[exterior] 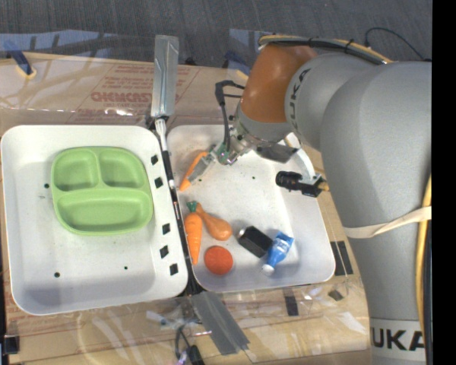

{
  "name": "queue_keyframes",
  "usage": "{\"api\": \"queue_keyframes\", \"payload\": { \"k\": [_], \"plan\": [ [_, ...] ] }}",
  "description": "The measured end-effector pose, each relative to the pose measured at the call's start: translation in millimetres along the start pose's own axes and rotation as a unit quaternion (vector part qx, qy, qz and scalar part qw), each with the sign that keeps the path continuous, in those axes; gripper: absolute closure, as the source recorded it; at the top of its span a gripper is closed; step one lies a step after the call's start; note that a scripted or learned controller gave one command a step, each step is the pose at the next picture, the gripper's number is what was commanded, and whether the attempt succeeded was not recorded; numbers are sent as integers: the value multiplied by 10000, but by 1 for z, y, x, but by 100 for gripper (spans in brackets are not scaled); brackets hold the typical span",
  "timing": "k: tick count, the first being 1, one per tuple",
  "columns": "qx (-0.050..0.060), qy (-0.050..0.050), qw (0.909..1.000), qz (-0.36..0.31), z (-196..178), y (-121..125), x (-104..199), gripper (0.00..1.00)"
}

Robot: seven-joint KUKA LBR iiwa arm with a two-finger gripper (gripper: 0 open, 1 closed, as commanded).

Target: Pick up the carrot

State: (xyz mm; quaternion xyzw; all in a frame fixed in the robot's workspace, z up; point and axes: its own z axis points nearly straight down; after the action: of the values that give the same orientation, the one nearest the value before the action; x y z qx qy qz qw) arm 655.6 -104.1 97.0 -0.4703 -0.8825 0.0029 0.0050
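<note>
- Two carrot-like things are being shown in the right bin [252, 198]: a carrot [193, 238] with a green top, lying along the bin's left wall toward its near-left corner, and a slender orange piece [193, 171], lying at a slant by the same wall toward the far-left corner.
- The gripper [219, 158] is being held low over the far-left part of the right bin, right at the upper end of the slender orange piece.
- Whether the jaws are closed or released cannot be told, as their tips are too small and too dark to be read. No grasp is therefore being claimed.
- The green-topped carrot is being left untouched, well apart from the gripper, with a pear-shaped orange item [215, 225] touching it or just beside it and a round orange-red ball [219, 259] near its tip.
- A black and blue object [264, 248] is lying toward the near-right corner, clear of both carrot-like things.
- The left bin [30, 204] is being occupied by a green divided plate [102, 188], which plays no part in the task.
- The task is being judged as under way but not done: nothing is being seen lifted clear of the bin floor, so a secure grip and the lift are both being counted as left to do.
</note>
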Motion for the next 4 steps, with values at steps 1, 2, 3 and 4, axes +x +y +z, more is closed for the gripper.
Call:
{"api": "queue_keyframes", "payload": {
  "k": [1,2,3,4],
  "plan": [
    [-43,-28,10000,-22,4,-9,-4,0],
    [-16,-49,9960,897,4,-1,-1,0],
    [-15,-49,9961,877,4,-1,0,0],
    [-47,-23,9785,2064,-76,-30,25,0]
  ]
}}
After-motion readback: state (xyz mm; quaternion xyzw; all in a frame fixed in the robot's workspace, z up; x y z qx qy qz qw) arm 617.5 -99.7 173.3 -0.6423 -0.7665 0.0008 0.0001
